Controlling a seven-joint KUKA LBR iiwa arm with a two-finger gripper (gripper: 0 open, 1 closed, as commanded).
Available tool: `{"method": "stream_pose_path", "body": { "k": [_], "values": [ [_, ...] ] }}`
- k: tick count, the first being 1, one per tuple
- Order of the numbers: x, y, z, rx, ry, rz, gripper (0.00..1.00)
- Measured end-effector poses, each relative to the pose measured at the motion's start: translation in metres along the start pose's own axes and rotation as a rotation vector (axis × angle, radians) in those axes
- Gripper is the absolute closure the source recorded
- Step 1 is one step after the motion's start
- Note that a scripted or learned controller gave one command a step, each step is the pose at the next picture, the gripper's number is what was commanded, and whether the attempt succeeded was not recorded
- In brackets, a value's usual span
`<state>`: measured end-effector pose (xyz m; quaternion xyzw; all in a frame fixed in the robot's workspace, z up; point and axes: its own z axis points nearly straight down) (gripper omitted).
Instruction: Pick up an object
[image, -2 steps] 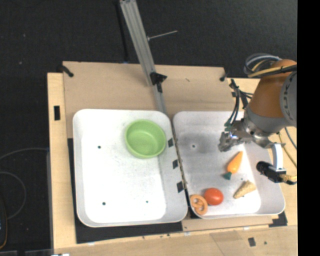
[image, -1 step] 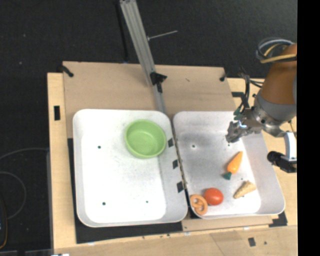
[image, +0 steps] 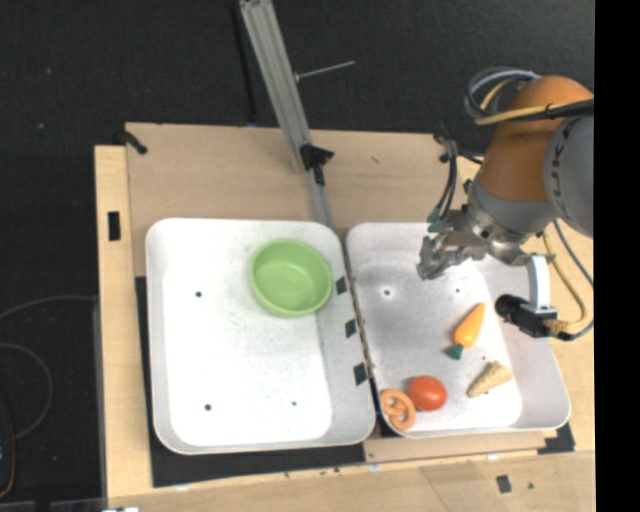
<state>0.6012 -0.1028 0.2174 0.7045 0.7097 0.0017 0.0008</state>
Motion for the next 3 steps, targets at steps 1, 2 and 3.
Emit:
{"method": "stream_pose_path", "body": {
  "k": [1, 2, 3],
  "values": [
    [0.056, 0.006, 0.001, 0.002, -0.001, 0.005, 1.0],
    [0.108, 0.002, 0.0, 0.004, 0.0, 0.0, 1.0],
    [0.159, 0.014, -0.018, 0.001, 0.001, -0.001, 1.0]
  ]
}}
